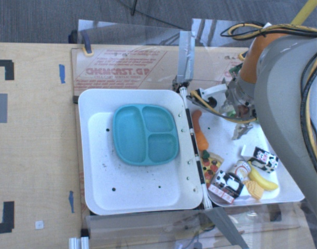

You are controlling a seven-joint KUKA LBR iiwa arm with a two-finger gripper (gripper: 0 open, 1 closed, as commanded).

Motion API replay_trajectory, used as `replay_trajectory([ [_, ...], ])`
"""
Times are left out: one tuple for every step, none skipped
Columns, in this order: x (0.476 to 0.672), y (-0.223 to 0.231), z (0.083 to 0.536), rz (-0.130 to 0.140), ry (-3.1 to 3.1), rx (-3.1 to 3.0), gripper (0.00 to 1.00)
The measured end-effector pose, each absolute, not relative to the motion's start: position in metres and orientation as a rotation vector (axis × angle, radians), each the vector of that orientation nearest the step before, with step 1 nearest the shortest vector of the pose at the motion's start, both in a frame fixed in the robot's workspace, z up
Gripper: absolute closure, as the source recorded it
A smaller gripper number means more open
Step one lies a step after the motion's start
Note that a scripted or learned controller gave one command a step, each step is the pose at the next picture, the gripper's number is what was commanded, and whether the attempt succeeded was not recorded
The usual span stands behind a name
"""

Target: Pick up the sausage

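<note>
Two white bins are sitting side by side on the bench. The left bin [96, 191] is holding a teal divided plate [146, 134]. The sausage [199, 131] — orange-red, elongated — is lying in the right bin [288, 191] close against its left wall, just above a pizza slice [210, 165]. The gripper [242, 130] is hanging over the right bin, well right of the sausage, nothing between its fingers; whether they are apart or together I cannot tell. A banana [263, 180] is lying near the front corner.
</note>
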State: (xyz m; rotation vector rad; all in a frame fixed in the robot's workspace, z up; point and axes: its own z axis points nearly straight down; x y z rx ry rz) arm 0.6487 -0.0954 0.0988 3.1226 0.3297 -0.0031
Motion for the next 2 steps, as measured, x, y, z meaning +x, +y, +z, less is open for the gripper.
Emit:
replay_trajectory([
  [0.622,-0.132,0.088,0.003,0.333,3.126,0.0],
  [0.597,-0.118,0.089,0.009,0.313,3.125,0.0],
])
